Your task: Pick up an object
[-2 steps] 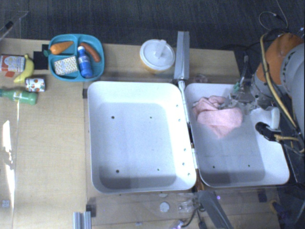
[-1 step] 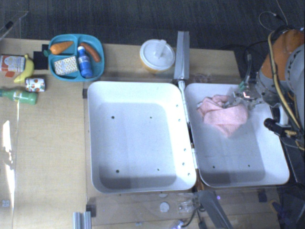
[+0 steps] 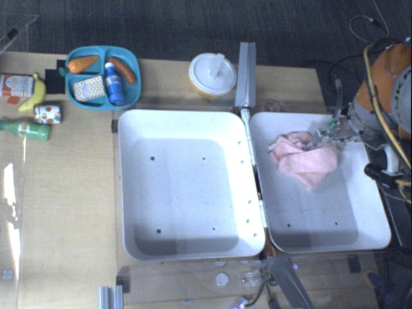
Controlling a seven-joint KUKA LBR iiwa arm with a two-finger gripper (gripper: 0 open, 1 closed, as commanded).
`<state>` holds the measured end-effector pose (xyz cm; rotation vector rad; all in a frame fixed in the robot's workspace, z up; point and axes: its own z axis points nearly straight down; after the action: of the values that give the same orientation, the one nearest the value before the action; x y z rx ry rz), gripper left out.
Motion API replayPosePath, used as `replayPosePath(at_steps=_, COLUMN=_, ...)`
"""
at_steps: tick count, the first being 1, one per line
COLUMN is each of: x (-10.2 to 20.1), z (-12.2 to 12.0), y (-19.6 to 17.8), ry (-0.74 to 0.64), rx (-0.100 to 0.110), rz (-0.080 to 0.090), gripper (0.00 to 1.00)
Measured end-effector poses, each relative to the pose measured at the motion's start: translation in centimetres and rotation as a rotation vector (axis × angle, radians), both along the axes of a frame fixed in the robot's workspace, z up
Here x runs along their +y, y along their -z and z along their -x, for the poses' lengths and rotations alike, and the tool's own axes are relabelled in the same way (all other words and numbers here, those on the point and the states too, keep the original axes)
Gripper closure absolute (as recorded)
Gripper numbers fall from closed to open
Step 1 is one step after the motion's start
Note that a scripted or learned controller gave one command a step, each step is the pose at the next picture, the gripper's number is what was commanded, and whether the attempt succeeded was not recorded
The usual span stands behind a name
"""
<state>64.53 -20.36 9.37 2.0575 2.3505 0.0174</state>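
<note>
- Pink cloth (image 3: 304, 160) lies crumpled in the right bin (image 3: 360, 237), upper half; left bin (image 3: 183, 185) beside it.
- Gripper (image 3: 329, 136) sits at the cloth's upper-right edge, touching or just above it; hard to say which.
- Jaw state: cannot tell, the metal parts blur together.
- Cloth bulk lies left and slightly below the gripper; its long axis runs roughly left-right.
- Judgement: the grasp likely needs a short shift left onto the heap.

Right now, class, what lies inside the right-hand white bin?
A crumpled pink cloth lies in the right bin, toward its far side, with the gripper at the cloth's upper right edge. Anything beneath the cloth is covered.
</note>
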Motion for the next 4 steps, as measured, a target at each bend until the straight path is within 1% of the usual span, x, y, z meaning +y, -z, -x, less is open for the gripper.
replayPosePath(at_steps=1, x=0.0, z=0.7, y=-0.1, ry=-0.121, rx=0.000, rz=0.003, gripper=0.00)
replayPosePath(at_steps=2, x=4.2, z=-0.3, y=0.0, ry=-0.267, rx=0.004, rz=0.007, gripper=0.00)
replayPosePath(at_steps=3, x=8.5, z=-2.5, y=0.1, ry=-0.175, rx=0.017, rz=0.013, gripper=0.00)
replayPosePath(at_steps=4, x=9.4, z=-2.4, y=0.1, ry=-0.200, rx=0.018, rz=0.021, gripper=0.00)
